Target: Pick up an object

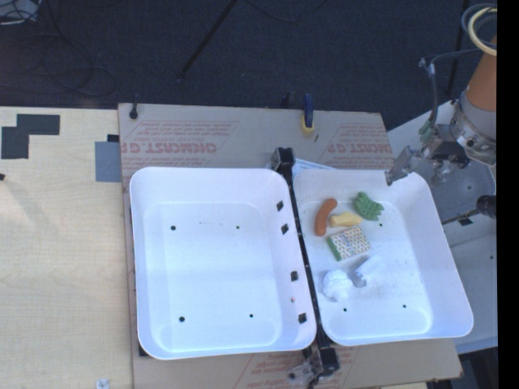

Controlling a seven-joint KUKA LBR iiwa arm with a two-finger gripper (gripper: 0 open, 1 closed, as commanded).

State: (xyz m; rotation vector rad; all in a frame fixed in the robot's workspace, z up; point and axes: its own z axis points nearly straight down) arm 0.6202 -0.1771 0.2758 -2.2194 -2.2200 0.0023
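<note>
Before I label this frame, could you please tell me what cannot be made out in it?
- Gripper, camera view: small and blurred at the right bin's far corner; finger state unreadable.
- Arm: cut off by the frame's right edge.
- White lump and clear item: pale against the bin, identity unclear.

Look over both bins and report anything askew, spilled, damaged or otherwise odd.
Nothing stands out. The right bin holds a loose cluster: an orange sausage-shaped piece, a yellow piece, a green piece, a patterned block and a white lump. None looks spilled or broken. The end effector sits over that bin's far right corner.
</note>
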